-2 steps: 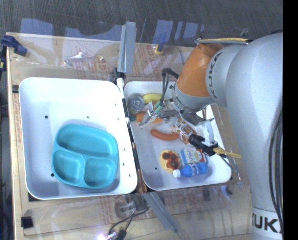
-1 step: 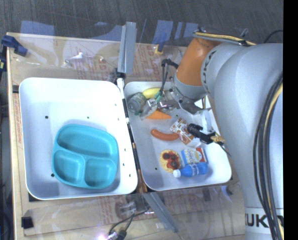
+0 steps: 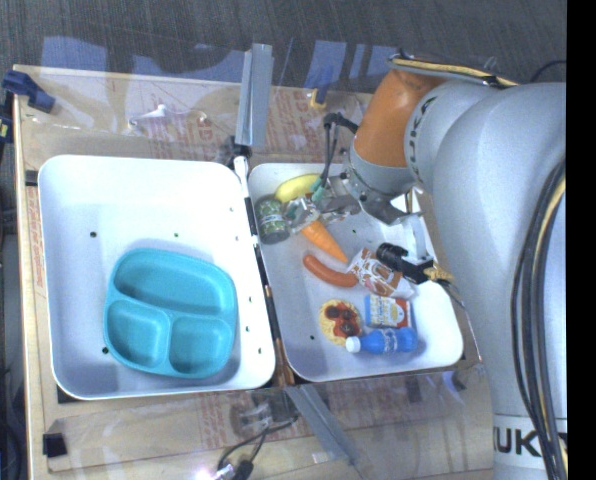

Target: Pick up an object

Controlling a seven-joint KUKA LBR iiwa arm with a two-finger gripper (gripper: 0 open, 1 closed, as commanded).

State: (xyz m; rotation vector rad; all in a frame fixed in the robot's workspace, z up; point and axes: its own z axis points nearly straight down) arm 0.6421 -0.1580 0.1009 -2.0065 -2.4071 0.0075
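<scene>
Looming largest at the right of the frame, the grey arm (image 3: 498, 248) with its orange band (image 3: 388, 118) reaches into the right bin (image 3: 448, 353), bringing its jaws (image 3: 323, 200) down at the far left corner of that bin's clutter. Whether the jaws are parted or closed, or grip anything, cannot be told from this angle. Just beside them lie a yellow banana (image 3: 298, 185), a dark green object (image 3: 273, 218) and an orange carrot (image 3: 322, 238). The carrot, probably the nearest target, sits immediately below the jaws in view, its long axis slanting from upper left to lower right. A sausage (image 3: 330, 270), packets and a blue bottle (image 3: 383, 343) lie farther along. A blue divided tray (image 3: 173, 313) occupies the left bin (image 3: 68, 198).
</scene>
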